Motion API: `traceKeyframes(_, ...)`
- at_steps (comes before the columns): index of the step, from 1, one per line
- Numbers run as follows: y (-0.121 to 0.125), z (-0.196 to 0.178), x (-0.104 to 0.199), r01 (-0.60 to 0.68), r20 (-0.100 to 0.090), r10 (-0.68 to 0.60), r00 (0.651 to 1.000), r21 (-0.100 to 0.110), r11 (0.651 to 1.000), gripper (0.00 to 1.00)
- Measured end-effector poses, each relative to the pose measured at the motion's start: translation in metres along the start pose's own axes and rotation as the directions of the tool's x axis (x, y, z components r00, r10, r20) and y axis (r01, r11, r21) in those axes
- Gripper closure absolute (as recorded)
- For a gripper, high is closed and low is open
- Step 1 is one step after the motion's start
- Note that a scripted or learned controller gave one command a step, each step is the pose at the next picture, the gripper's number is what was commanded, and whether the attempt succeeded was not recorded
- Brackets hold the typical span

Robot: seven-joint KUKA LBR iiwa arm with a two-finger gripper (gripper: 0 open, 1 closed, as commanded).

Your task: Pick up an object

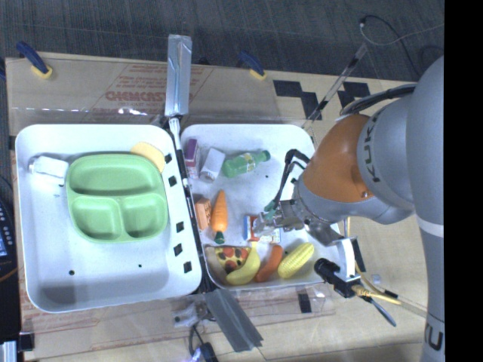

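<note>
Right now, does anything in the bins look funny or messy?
Nothing looks broken or spilled. The green bottle lies on its side in the right bin, and the banana and corn are heaped at its near edge.

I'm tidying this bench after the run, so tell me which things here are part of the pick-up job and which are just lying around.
Part of the job:
gripper
carrot
green bottle
corn cob
banana
right bin

Just lying about:
green divided tray
left bin
blue clamps

tray (113, 202) pale green | carrot (219, 212) orange | bottle (245, 163) green | corn (296, 260) yellow, perhaps | bins (45, 277) white
</note>
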State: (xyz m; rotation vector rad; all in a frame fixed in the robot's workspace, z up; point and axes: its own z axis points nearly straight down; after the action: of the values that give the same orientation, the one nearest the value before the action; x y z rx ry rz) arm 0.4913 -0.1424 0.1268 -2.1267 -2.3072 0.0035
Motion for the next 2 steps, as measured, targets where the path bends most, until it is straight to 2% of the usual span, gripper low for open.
traceKeyframes(1,0.0,0.0,0.0,0.0,0.0,0.0,1.0,0.0,1.0,0.0)
traceKeyframes(2,-0.001,0.029,0.002,-0.035,0.007,0.035,0.999,-0.015,0.999,0.0)
